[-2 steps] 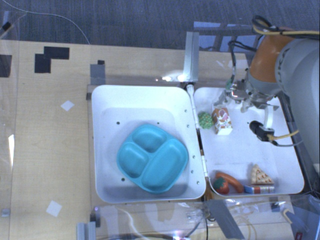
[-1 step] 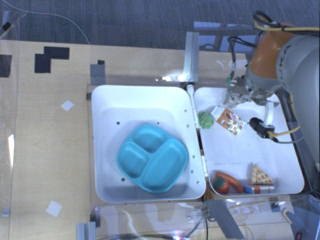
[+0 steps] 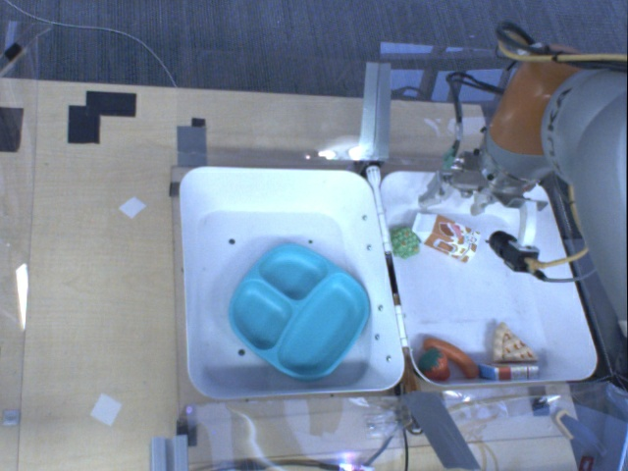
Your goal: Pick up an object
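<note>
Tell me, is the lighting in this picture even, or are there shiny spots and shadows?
Camera view: not even; bright glare sits on the metal bracket at the top rim between the bins, the blue divided plate casts a soft shadow on the left bin, the arm's grey body looks blurred at the right, and a clear sheet gives faint reflections along the bottom.

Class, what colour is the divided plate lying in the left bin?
Light blue: the divided plate shows clearly in the camera view.
</note>
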You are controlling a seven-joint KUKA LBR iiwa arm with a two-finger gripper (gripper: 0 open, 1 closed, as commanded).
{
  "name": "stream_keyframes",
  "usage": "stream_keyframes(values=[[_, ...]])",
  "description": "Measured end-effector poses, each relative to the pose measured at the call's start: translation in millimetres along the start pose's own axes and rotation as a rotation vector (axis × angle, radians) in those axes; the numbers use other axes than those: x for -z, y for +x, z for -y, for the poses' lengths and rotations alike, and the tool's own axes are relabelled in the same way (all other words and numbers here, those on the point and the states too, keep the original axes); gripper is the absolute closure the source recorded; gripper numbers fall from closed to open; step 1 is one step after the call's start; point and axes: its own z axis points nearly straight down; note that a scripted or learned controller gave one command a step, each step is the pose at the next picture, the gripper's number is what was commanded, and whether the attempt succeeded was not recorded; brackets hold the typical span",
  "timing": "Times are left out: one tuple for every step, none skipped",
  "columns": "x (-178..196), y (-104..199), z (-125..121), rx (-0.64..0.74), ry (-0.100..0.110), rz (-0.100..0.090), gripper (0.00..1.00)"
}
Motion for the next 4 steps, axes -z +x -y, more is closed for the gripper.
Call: stream_keyframes(values=[[-30.9,-14.4,48.9,-0.015,0.045,0.002,0.0],[-19.4,-15.0,46.4,-0.014,0.041,0.003,1.0],[-28.6,2.0,59.7,-0.081,0.039,0.005,1.0],[-29.7,2.2,60.4,-0.082,0.042,0.005,0.0]])
